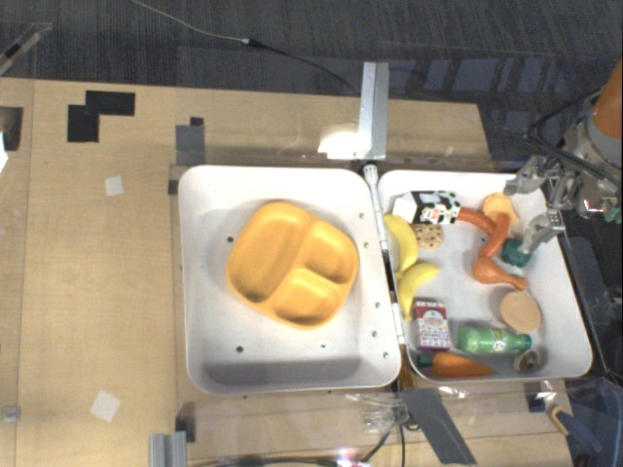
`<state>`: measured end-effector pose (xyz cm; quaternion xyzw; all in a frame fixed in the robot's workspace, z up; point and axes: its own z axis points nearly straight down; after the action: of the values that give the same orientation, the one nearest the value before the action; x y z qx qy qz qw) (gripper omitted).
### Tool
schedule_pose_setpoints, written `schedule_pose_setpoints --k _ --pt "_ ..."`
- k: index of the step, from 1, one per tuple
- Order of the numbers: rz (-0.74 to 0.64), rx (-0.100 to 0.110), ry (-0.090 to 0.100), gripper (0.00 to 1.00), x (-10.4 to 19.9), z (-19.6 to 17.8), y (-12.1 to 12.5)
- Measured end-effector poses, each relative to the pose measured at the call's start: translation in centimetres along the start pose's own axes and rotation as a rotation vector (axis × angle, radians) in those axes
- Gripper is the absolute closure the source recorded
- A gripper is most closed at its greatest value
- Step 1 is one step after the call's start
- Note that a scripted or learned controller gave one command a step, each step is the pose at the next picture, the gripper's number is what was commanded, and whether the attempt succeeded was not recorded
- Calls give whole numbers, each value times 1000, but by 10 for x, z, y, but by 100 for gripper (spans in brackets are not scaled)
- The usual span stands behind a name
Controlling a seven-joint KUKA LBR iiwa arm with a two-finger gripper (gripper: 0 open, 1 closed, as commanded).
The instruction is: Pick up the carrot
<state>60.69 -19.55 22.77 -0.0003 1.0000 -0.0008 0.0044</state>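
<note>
A light wooden bench [88, 290] carries two shallow white bins side by side, with dark carpet beyond. The left bin [209, 358] holds a yellow divided plate [292, 263]. The right bin [576, 343] is crowded: two bananas [407, 256], a black-and-white box [435, 205], a small red box [430, 323], a green bottle [494, 340], a tan disc [520, 311] and curved orange pieces near the far wall. The carrot [460, 365] lies flat against the near wall of the right bin, just in front of the red box and the green bottle, its length running along that wall. The tool [547, 212] hangs over the far right corner of the same bin, well apart from the carrot; its fingers appear spread and nothing sits between them. Judgement: the approach has not begun. A sound attempt calls for travel toward the near wall, fingers turned to close across the carrot's narrow width, and a straight descent at its middle. The bin wall and the bottle leave little clearance, so a finger may land on either.
</note>
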Motion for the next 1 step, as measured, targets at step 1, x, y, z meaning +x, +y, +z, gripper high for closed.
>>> schedule_pose_setpoints --k 1 --pt "-129 1 -4 0 -47 138 -7"
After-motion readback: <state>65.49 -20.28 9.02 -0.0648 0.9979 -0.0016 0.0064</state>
